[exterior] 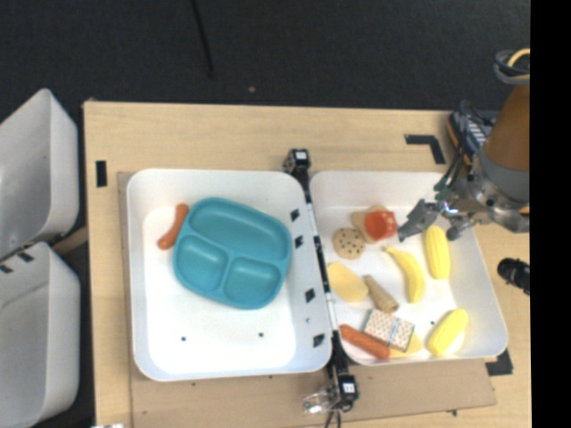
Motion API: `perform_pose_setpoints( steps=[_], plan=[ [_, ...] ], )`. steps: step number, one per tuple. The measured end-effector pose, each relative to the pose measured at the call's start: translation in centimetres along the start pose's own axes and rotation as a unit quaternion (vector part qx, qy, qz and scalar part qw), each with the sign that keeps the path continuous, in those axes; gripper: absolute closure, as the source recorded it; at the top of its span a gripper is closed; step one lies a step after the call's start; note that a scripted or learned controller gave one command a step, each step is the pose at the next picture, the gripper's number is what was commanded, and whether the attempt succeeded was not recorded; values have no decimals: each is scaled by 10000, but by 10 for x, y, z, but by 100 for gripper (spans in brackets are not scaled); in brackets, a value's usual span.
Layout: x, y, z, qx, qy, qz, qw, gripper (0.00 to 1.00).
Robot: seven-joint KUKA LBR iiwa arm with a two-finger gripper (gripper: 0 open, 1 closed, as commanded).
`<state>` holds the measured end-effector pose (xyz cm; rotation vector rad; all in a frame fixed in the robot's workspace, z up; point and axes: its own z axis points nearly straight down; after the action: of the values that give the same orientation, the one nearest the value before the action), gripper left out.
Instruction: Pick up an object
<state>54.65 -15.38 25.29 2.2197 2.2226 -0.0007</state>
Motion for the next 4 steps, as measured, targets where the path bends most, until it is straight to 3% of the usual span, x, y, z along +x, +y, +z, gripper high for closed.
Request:
perform_pose_setpoints(
  steps=[2,3,4],
  plan=[
    [0,-2,106,26,2,17,10000,0],
    [-3,0,152,-23,-17,23,10000,0],
    [-3,-1,141,-20,-6,58,10000,100]
  ],
)
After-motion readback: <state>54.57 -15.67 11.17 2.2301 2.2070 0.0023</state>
